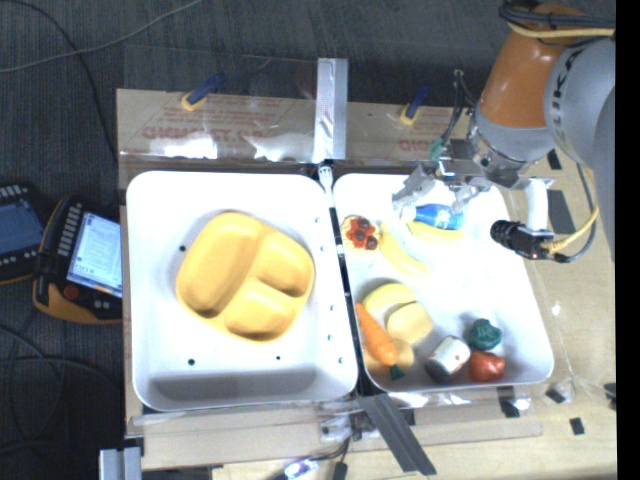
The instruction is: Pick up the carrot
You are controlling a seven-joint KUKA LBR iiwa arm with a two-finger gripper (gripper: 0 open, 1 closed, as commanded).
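The pincer [436,194] hangs with its fingers spread and nothing between them, over the far end of the right bin [520,298]. The carrot [376,338] lies well away from it, toward the near end, against the bin's left wall and touching a pale yellow block [400,313]. I would turn the fingers across the carrot's width and lower them at its middle, clear of that block.

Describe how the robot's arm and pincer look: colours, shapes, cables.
The arm is a thick, rounded grey tube with a broad orange band above the wrist. Thin dark cables loop over the band. The pincer has two slim, pale metal fingers below a darker wrist block.
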